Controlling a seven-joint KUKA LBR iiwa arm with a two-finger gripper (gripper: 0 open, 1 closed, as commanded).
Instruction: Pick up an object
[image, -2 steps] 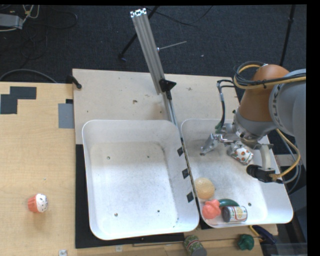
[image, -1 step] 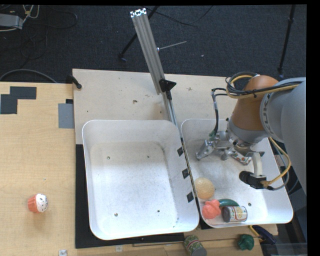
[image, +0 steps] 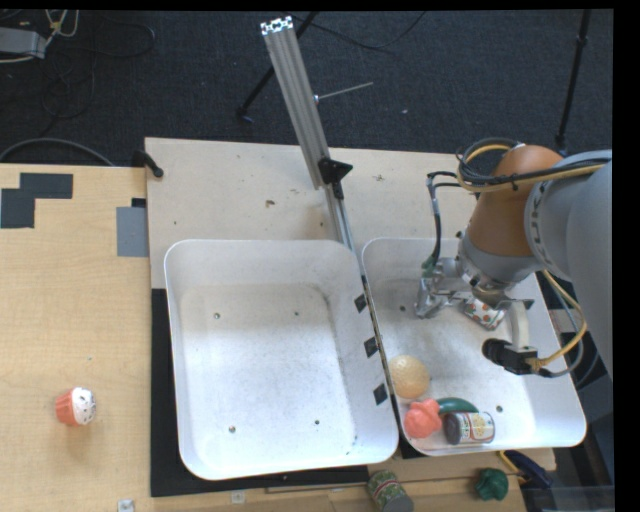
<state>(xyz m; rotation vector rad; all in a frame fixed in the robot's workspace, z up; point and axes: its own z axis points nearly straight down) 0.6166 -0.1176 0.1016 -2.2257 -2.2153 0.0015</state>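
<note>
The claw (image: 432, 300) hangs low over the right white bin (image: 560, 425), centre-right of frame; whether it is apart or together I cannot tell. A tan ball (image: 409, 376), pink lump (image: 421, 419) and small jar (image: 469, 428) lie lower in that bin.

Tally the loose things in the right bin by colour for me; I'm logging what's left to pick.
Tan: 1, ball
Pink-red: 1, soft lump
Green: 1, piece, partly hidden
Dark: 1, small jar with pale label
Patterned: 1, item under the gripper
Total: 5
</note>
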